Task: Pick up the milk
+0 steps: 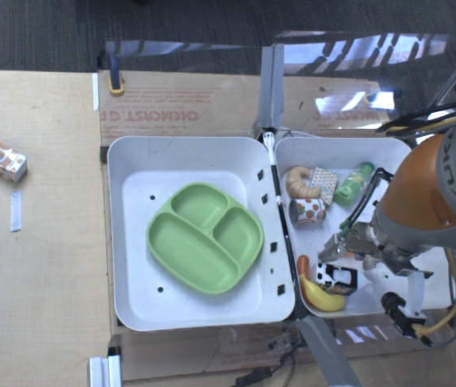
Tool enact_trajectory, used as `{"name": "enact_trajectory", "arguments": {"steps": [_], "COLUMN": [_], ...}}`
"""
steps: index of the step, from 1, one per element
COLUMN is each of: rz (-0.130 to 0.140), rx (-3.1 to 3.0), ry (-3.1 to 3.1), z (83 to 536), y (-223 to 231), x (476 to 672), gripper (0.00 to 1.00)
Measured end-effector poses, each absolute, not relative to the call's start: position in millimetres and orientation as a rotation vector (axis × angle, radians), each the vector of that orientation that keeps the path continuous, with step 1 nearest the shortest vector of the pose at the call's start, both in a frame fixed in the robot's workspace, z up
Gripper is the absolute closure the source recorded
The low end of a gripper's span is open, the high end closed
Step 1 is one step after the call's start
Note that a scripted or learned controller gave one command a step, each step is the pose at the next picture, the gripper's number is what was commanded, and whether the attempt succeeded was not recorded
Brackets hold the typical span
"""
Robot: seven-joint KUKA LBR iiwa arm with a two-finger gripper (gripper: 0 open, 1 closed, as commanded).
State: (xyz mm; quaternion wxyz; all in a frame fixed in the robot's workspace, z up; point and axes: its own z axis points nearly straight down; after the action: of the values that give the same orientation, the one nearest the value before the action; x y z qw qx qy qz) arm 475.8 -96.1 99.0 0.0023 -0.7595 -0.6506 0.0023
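The milk (338, 277) is a small carton with black and white patches, lying in the right bin (389, 147) near its front edge. It rests against a banana (322, 295). My gripper (342, 248) hangs low in that bin, just behind and above the carton, close to its top edge. The grey wrist and the orange band (421, 196) cover the bin's right half. I see nothing lifted off the bin floor.
Behind the gripper lie a bread roll (299, 181), a cracker pack (323, 182), a green bottle (354, 182) and a small can (308, 210). A green divided plate (204, 236) sits in the left bin (131, 216). An orange-and-white box (1, 160) lies far left on the bench.
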Motion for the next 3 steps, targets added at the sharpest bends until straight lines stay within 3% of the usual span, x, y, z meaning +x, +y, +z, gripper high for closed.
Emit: {"name": "enact_trajectory", "arguments": {"steps": [1, 2, 3], "rz": [0.005, 0.008, 0.008], "rx": [-2.365, -2.364, -2.365], "ry": [-2.064, -2.061, -2.061], "z": [90.7, 98.6, 98.6], "y": [-96.3, -97.2, -97.2], "x": [476.2, 475.7, 475.7], "gripper": [0.00, 1.00, 0.00]}}
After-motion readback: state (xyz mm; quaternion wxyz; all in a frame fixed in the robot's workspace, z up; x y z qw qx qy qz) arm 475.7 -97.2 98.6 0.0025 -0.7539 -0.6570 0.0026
